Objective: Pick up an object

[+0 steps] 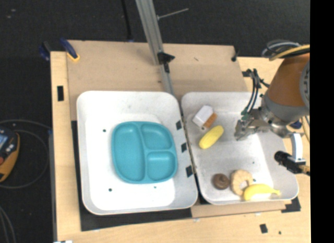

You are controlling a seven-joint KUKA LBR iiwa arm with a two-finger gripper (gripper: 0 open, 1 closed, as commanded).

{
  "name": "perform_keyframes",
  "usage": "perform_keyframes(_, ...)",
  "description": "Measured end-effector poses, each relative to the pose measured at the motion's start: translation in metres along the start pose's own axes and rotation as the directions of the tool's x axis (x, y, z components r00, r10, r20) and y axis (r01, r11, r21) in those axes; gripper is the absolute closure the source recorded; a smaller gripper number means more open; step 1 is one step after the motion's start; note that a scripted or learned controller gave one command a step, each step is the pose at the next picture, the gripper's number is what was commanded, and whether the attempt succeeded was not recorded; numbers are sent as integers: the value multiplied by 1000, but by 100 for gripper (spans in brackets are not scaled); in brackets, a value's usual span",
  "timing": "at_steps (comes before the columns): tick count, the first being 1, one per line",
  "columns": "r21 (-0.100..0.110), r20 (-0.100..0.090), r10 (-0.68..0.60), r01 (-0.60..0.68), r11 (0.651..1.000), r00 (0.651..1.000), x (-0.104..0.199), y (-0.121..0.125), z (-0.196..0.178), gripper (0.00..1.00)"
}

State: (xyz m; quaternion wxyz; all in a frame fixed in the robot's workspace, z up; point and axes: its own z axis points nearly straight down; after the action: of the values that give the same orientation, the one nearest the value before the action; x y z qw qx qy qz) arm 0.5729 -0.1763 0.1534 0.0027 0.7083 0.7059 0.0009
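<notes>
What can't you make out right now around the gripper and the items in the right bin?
- Gripper: too small and dark in the camera view to read its fingers.
- White and orange item: too blurred to identify.
- Banana: it touches or overlaps the tan round piece; which is unclear.

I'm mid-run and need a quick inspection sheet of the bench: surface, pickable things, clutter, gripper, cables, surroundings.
Surface: tan bench bearing two white bins, left bin and right bin, side by side.
Job's things: in the right bin, a white and orange block, a yellow oblong piece, a brown round piece, a tan cookie-like piece and a banana at the near edge.
Clutter: blue divided plate in the left bin.
Gripper: gripper low over the right bin, right of the yellow piece; nothing seen between its fingers.
Cables: cables along the arm.
Surroundings: dark floor; metal post behind the bins.
</notes>
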Motion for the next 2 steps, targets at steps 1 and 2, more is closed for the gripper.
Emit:
perform_keyframes(1, -1, 0, -5, 5, 1000, 1000, -9, 9, -57, 100)
perform_keyframes(2, 2, -1, -5, 5, 1000, 1000, -10, 10, -72, 100)
